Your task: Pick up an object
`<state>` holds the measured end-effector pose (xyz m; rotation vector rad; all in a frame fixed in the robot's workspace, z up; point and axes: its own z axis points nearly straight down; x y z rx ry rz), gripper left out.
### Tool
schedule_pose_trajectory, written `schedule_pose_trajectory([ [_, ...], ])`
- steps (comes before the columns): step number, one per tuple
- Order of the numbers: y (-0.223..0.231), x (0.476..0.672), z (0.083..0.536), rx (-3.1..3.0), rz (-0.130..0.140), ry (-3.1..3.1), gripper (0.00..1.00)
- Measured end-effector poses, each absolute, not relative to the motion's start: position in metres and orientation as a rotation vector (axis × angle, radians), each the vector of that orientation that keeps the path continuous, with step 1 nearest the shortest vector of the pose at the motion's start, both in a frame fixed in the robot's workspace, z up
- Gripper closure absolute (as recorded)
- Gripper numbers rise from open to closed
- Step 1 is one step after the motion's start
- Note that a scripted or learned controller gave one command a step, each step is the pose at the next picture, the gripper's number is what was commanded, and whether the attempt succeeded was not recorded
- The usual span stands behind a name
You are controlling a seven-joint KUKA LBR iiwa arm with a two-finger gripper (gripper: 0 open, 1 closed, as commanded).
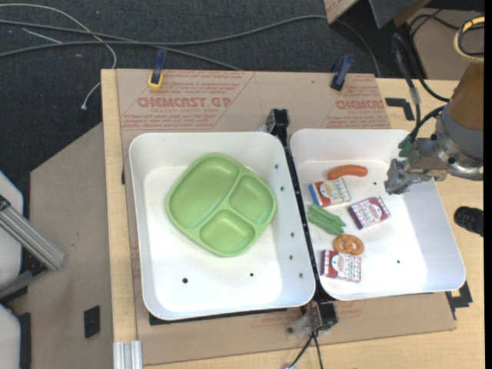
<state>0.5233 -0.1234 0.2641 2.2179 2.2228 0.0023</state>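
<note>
Camera view: gripper [400, 177] poised at right of frame, over the right bin [430, 275], near its upper right corner. Fingers too blurred to call, possibly parted. Nothing seen between them. Candidates clustered at that bin's left: sausage [347, 172], purple packet [368, 212], pretzel [348, 244]. Green tray [221, 204] alone in left bin [154, 283], likely the drop zone.

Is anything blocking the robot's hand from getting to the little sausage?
Nothing visible is in the way. The hand hangs over the right bin, and only bare white floor shows between it and the sausage to its left.
</note>
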Motion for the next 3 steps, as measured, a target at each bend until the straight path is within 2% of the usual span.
schedule_pose_trajectory([
  [1, -0.067, 0.531, 0.253, 2.219, -0.001, 2.228, 1.0],
  [3, 0.042, 0.565, 0.233, 2.218, 0.002, 2.224, 1.0],
])
